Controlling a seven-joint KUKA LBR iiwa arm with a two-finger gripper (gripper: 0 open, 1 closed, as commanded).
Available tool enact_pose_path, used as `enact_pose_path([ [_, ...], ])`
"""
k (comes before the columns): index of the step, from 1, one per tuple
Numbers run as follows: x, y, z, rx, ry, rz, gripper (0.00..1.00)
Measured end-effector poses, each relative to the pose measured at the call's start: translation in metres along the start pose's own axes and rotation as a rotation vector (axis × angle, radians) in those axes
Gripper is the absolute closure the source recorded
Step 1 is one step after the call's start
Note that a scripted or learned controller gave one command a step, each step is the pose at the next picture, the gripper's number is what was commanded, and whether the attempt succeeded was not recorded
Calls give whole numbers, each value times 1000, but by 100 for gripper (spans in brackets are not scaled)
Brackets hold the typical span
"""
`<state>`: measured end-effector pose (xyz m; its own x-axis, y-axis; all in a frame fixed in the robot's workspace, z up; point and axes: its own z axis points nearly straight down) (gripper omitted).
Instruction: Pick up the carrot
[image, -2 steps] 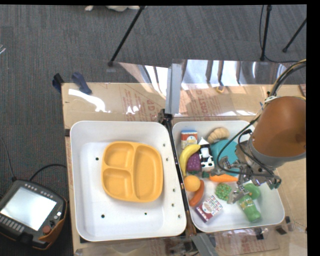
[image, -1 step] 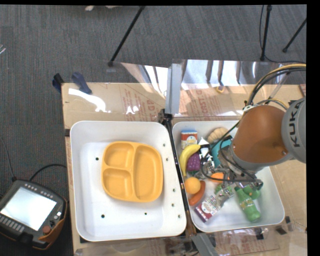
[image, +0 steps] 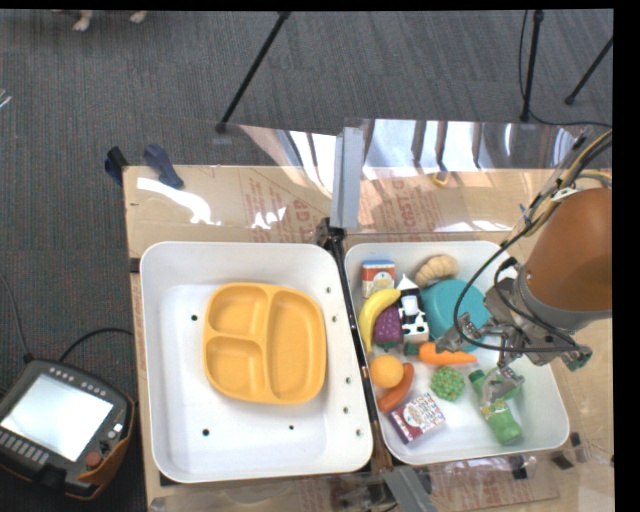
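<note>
**Carrot still in the bin, arm poised over it**

The pick is not yet made, as far as the view shows. The carrot lies flat in the right-hand bin, at the lower right of the frame, its thick end toward the left and its point toward the right. It is small and orange, slim and tapered, with a smooth look that suggests a plastic toy. It rests just below the teal bowl, just above the green knobbly ball, and near the orange fruit to its left.

The arm hangs over the right side of that bin, and the pincer sits low just right of the carrot's tip, near a green bottle. Nothing shows between its fingers; whether it is open or closed I cannot tell, since cables and the wrist hide much of it.

What is left, by my reading: line up on the carrot, close on it, and lift it clear of its crowded neighbours. The yellow divided plate lies in the left bin.
</note>
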<state>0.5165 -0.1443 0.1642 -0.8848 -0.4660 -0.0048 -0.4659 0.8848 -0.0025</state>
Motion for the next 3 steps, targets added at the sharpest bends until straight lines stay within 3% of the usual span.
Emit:
enact_pose_path([
  [1,-31,52,64,-8,5,-71,0],
  [2,-26,54,69,8,-10,-52,0],
  [3,-27,59,69,9,-13,-155,0],
])
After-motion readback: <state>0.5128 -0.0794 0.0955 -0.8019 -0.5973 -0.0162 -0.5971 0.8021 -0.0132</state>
